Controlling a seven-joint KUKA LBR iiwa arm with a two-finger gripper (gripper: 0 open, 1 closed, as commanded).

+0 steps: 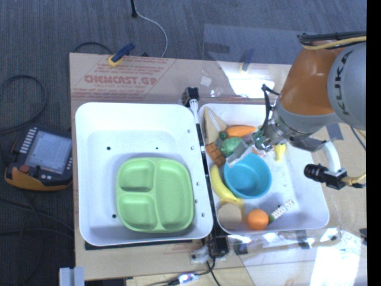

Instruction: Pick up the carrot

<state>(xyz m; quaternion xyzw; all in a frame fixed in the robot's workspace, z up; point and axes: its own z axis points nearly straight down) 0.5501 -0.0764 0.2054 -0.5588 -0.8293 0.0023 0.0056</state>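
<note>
Right now the carrot (240, 131) lies at the back of the right-hand bin (297, 219), wedged among other toy food above the blue bowl (249, 177) with a banana (221, 186) to the left, so there is little room around it. The gripper (259, 139) hangs just right of the carrot's tip, the orange-banded wrist angled in from the right; whether the jaws are apart or together I cannot tell.
</note>
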